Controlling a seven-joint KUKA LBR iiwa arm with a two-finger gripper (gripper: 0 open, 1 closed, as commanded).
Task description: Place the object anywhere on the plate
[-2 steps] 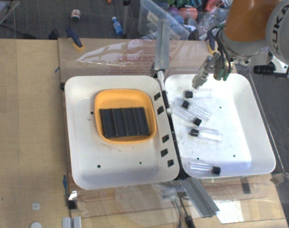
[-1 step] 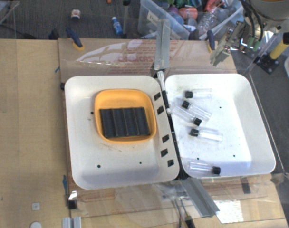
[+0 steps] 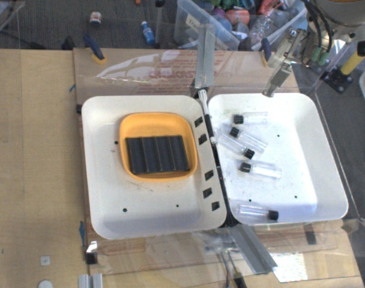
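Capped tube (image 3: 259, 211) at right bin's (image 3: 326, 161) front edge, four more tubes behind it, orange plate (image 3: 158, 125) with black insert in left bin (image 3: 104, 179), gripper (image 3: 275, 80) above right bin's rear rim, finger state cannot tell.

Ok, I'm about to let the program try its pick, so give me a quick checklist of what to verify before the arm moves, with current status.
1. Plate sits in the left bin: ok.
2. Plate free to receive: not ok, a dark ribbed block covers most of its middle.
3. Objects to pick available: ok, clear tubes with black caps lie in the right bin.
4. Tubes apart enough for a grasp: ok for the lowest tube, which lies alone.
5. Gripper over the right bin's far edge: ok.
6. Finger state: cannot tell.
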